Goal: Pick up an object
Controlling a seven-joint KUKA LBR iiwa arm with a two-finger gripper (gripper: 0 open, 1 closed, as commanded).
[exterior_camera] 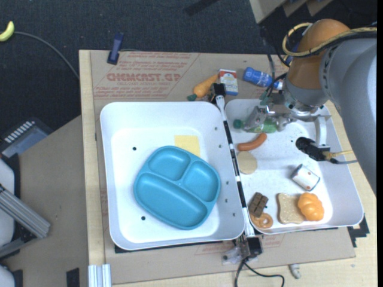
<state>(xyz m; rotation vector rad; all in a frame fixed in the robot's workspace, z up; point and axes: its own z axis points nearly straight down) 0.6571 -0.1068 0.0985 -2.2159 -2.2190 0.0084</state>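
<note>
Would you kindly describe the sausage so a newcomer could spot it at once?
Look in the right bin, the one with many small food items. Near its left wall, below the gripper and just above a round beige cookie, lies the sausage: the only long, curved, red-orange piece there.

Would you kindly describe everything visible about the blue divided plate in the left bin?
The blue divided plate is a light blue, smooth, plastic-looking tray with rounded corners and three compartments: one long section along its lower left side and two smaller ones at its upper right. Raised ridges separate them. It lies flat, right side up, turned at a diagonal on the floor of the left bin. Its compartments hold nothing. A pale yellow square sits just beyond its upper edge, apparently touching or slightly tucked beneath it.
</note>
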